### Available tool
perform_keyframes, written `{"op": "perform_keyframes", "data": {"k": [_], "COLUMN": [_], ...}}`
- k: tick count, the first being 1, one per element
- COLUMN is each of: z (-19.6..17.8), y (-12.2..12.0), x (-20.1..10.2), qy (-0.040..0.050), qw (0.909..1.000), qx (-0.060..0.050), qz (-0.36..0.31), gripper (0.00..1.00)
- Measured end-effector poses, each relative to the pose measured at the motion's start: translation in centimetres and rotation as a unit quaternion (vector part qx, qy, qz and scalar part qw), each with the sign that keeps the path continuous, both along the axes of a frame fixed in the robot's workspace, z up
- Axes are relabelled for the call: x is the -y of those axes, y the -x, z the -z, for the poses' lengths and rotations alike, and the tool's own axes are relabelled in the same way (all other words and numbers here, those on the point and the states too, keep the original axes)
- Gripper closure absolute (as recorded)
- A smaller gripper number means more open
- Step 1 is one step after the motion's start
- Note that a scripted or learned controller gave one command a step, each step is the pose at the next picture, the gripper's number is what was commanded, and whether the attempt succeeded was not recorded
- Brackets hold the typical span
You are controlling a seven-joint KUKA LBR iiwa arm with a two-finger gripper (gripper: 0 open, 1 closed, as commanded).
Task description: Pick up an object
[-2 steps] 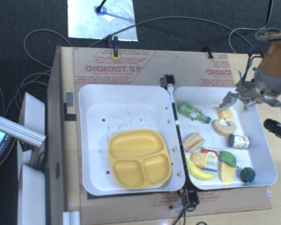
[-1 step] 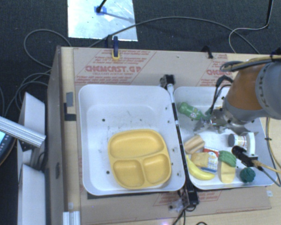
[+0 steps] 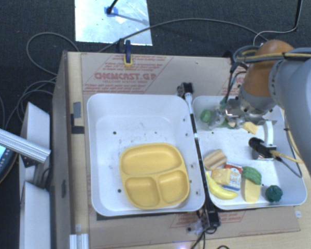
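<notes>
yellow banana [image 3: 221, 189] curves along the right bin's [image 3: 293, 198] near edge, long axis left to right. gripper [image 3: 229, 114] hovers by the green piece [image 3: 206, 116]; grip state unclear.

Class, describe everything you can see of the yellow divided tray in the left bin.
The yellow tray looks like smooth moulded plastic, with rounded corners and three compartments: one long one at the far side and two smaller ones at the near side. It lies flat, right way up and slightly turned, on the floor of the left bin, towards its near right corner.
</notes>
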State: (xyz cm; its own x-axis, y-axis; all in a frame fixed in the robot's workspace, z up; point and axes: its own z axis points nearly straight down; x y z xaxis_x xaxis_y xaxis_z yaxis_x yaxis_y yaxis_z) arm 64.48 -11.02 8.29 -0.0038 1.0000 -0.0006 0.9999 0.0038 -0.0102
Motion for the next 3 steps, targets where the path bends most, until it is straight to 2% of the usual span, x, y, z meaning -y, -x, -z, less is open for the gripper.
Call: {"op": "perform_keyframes", "data": {"k": [1, 3], "z": [0.16, 0.17], "y": [-1.38, -1.37], "x": [0.06, 0.03], "qy": [-0.0017, -0.001], "qw": [0.9998, 0.9998], "qx": [-0.022, -0.022], "qz": [-0.002, -0.002], "gripper": [0.0, 0.0]}}
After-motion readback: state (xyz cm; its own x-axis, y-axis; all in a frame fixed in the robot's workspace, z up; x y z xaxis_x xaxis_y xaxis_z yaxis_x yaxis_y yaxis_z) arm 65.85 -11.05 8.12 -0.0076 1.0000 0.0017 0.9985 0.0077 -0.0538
